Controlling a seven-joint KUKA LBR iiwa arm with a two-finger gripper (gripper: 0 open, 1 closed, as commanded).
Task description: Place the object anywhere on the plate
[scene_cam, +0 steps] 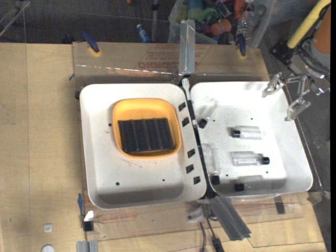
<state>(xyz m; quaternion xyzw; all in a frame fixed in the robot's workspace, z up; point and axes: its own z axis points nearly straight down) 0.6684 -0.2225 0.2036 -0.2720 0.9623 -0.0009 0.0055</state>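
Note:
A yellow-orange plate lies in the left bin. A black ribbed rectangular object rests flat on the plate, covering most of its middle. My gripper hovers over the far right corner of the right bin, well away from the plate. Its two metal fingers stand apart, open, with nothing between them.
Two clear bottles with black caps lie in the right bin. Two more clear bottles sit along the divider between the bins. A crate of coloured toys stands behind the bench.

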